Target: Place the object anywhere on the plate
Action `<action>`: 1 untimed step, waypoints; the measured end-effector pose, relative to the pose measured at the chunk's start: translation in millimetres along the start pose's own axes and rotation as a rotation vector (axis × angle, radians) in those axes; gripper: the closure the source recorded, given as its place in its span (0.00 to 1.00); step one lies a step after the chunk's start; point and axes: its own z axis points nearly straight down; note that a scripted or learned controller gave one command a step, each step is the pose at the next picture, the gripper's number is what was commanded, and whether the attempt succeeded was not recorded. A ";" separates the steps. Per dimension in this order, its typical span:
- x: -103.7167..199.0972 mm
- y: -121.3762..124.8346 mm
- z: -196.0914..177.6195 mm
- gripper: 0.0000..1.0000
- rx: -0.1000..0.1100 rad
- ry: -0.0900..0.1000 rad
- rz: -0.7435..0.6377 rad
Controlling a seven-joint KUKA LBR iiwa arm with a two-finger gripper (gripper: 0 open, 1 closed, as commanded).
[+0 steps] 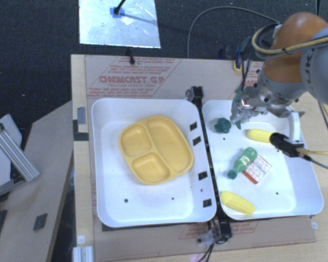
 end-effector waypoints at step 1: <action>51.5 -6.7 1.4 1.00 0.003 0.000 0.001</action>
